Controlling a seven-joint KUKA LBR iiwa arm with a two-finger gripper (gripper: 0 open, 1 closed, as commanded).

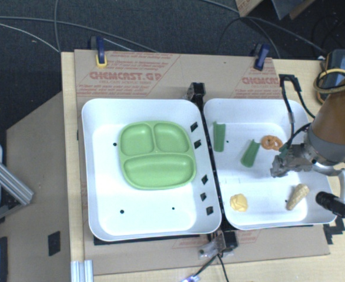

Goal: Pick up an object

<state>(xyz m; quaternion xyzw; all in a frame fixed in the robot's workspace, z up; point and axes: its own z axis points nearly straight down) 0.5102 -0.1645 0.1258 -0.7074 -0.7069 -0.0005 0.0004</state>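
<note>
The right bin [260, 219] holds two green blocks: one upright near its left wall [219, 136], one slanted in the middle [250, 153]. An orange pretzel-like piece [271, 142] lies just right of the slanted block. A yellow lump [238, 202] sits near the front, and a pale corn cob [297, 196] lies at the front right. My gripper [281, 167] hangs over the right side of this bin, just below the orange piece and above the corn cob. I see nothing between its fingers.
The left bin [101, 216] holds a green divided plate [157, 155]. A black divider with clips [203, 151] runs between the bins. Cables [292, 107] trail over the right bin's back corner. Blue clamps [100, 50] hold the cardboard base at the back.
</note>
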